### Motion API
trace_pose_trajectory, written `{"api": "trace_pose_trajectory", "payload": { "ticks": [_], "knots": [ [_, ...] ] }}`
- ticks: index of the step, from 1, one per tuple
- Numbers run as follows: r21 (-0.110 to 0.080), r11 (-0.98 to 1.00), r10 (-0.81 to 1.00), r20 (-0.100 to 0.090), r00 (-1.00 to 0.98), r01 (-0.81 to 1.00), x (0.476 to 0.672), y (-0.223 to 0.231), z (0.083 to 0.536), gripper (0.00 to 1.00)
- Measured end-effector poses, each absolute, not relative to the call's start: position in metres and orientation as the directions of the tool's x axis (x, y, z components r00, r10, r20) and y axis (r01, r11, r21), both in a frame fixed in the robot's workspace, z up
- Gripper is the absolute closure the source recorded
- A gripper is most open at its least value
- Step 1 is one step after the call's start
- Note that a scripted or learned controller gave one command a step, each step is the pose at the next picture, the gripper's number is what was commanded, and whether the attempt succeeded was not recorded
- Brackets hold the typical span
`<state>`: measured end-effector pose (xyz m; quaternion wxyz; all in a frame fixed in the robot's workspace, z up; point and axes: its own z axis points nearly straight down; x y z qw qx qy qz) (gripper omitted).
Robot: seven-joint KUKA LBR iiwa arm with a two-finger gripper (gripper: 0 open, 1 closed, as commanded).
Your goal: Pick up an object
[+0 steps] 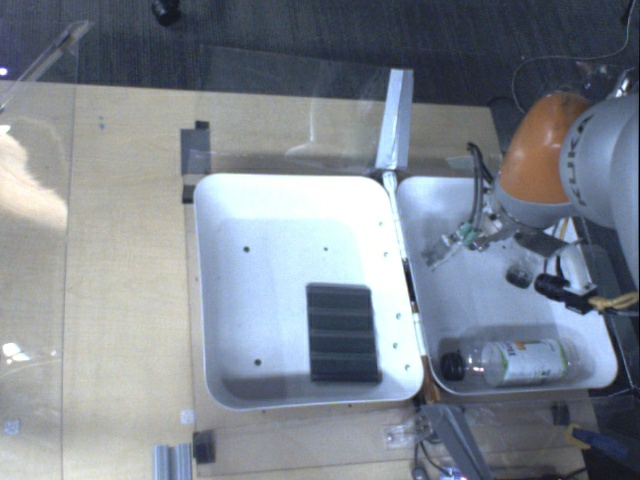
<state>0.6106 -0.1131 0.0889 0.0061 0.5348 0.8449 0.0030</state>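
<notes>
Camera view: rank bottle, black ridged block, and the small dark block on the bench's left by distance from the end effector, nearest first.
1. Clear plastic bottle with a black cap, lying on its side in the right bin, just below the end effector.
2. Black ridged rectangular block, lower part of the left bin.
3. Small dark block on the wooden bench, beyond the left bin's far left corner.

A pale wooden bench top (110, 298) stood before a dark grey carpet floor (300, 13), with bright light patches at the left.
</notes>
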Motion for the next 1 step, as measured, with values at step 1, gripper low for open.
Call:
{"api": "trace_pose_trajectory", "payload": {
  "ticks": [1],
  "knots": [
    [0.009,0.599,0.800,-0.009,-0.599,0.800,0.6080,-0.1523,0.0890,0.00]
  ]
}}
